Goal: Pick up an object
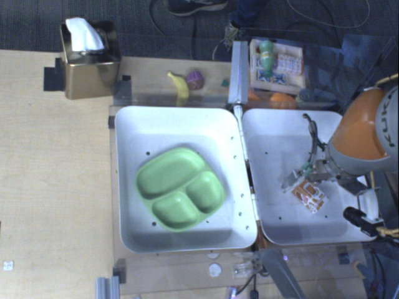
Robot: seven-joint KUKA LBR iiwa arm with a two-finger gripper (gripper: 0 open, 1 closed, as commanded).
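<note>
Packet point(310, 195), orange and white, lies flat in the right bin point(280, 229). Pincer point(305, 172) sits just above it, touching or nearly so; its opening cannot be determined. Green tray point(179, 187) occupies the left bin point(131, 229).

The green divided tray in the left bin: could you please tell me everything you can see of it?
The green divided tray is pale green and looks like smooth moulded plastic with rounded corners. It has three compartments, one long and two smaller, and nothing lies in them. It lies flat, turned at an angle to the walls, on the floor of the left bin, roughly central. Only the bin touches it; the end effector is over the other bin.
</note>
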